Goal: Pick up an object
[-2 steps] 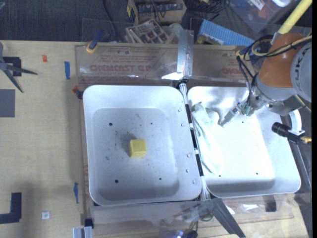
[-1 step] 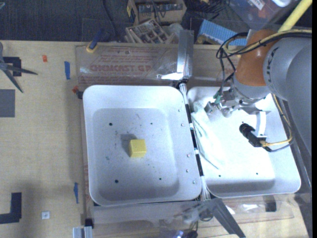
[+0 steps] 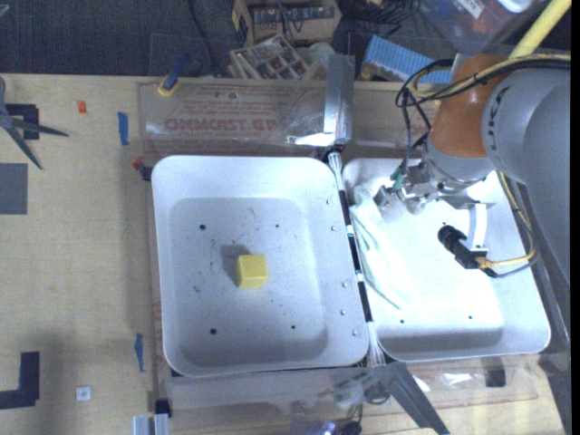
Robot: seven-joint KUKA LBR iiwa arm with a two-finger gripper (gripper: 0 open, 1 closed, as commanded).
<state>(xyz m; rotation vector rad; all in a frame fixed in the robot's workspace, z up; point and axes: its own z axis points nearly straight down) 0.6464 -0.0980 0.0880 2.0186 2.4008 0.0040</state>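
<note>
Though slightly blurred, matte yellow cube (image 3: 252,270)

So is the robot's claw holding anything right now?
Gripper: over the right bin; open or closed cannot be told. The yellow block lies in the left bin.

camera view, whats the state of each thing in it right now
yellow block: lying loose on the left bin's floor, untouched
left bin: holds the block
right bin: arm above it
arm: reaching over the right bin's far side
gripper: low over the right bin, away from the block
</note>
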